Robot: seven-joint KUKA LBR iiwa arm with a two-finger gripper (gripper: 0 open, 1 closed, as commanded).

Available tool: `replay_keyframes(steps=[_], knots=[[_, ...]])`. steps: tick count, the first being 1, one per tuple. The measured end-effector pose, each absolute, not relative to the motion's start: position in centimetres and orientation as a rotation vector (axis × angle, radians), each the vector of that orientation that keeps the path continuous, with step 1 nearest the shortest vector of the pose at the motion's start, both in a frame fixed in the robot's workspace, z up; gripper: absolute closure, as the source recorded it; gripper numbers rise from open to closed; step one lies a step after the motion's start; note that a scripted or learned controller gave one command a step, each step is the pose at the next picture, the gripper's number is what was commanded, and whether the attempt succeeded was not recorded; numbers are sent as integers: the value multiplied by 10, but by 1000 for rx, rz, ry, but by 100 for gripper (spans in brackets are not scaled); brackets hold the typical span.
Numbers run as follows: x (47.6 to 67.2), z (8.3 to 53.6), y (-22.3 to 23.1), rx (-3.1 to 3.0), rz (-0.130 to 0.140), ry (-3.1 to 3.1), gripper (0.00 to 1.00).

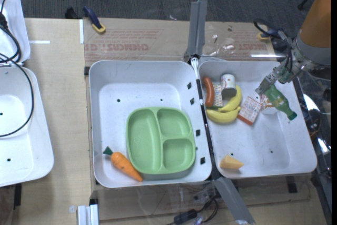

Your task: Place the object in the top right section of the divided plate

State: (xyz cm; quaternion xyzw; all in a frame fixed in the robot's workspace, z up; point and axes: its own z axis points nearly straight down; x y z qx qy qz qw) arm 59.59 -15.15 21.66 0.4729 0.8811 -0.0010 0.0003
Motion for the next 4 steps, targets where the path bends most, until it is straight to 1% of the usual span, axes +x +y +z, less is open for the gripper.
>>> replay_keyframes(steps=[1, 2, 3, 4], knots=[[585, 209, -57, 1416, -2, 2805, 100], [554, 193, -14, 1300, -3, 2861, 100], [484, 213, 77, 1163, -2, 2919, 100], [478, 209, 86, 382, 0, 3118, 100]])
